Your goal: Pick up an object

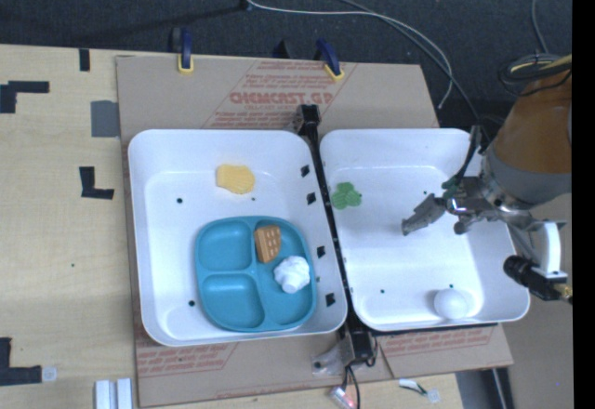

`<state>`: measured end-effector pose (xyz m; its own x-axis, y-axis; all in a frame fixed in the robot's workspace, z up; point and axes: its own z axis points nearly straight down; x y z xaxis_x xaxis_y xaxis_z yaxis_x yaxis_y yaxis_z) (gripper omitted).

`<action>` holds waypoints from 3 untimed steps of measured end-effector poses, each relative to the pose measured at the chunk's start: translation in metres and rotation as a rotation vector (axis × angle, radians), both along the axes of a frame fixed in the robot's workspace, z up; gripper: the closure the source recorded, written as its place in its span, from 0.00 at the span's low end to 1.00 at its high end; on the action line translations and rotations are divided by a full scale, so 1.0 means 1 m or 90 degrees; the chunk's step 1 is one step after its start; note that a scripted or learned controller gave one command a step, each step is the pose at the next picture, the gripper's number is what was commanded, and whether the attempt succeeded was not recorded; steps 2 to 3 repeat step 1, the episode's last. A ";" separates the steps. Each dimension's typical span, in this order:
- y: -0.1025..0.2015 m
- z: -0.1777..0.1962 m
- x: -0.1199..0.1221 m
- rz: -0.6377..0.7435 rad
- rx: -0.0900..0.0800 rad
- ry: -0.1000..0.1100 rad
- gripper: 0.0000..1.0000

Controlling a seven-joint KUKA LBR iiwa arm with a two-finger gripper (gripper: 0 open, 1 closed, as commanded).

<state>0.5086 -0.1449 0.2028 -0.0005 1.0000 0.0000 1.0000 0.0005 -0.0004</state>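
My gripper [437, 222] hangs over the middle right of the right bin [400, 149], its two dark fingers spread apart and open, with nothing between them. A small green object [346, 195] lies to its left near the bins' divider. A white ball [453, 302] rests near the right bin's front edge, below the gripper. In the left bin [153, 212], a yellow piece [235, 178] lies at the back. A blue divided tray [228, 296] holds a brown waffle-like piece [268, 243] and a white crumpled object [293, 274].
Both bins sit on a cardboard sheet [270, 96] clamped at the back by two clips. The orange-banded arm [539, 133] comes in over the right bin's right rim. Cables run across the dark floor behind the bench.
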 end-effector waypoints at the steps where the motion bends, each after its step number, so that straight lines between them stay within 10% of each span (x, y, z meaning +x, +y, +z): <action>1: 0.016 0.010 0.084 0.002 -0.001 -0.001 0.00; 3: 0.016 0.010 0.084 0.002 -0.001 -0.001 0.00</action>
